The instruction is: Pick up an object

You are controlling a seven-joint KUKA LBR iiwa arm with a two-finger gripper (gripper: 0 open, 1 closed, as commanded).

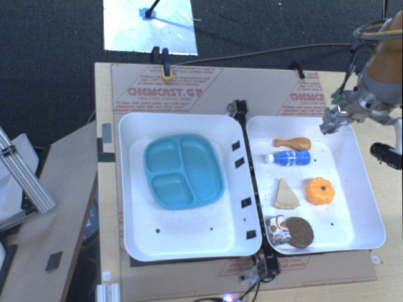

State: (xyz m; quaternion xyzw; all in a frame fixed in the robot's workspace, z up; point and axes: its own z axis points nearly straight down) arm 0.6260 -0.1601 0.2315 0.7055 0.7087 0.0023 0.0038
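In the right bin [362,168] lie a tan chicken drumstick [293,143], a blue bottle [288,158], a pale wedge of cheese or bread [286,195], an orange pumpkin [320,190], a brown cookie [301,231] and a small can [277,229]. My gripper [332,121] hangs over the back edge of the right bin, up and to the right of the drumstick, apart from every object. Nothing shows beneath it.
A blue divided plate [184,170] lies in the left bin [135,231]. A black hinge strip [247,175] with clips runs between the bins. Cardboard [208,87] lies under both, and a clamp [165,65] stands at its back edge.
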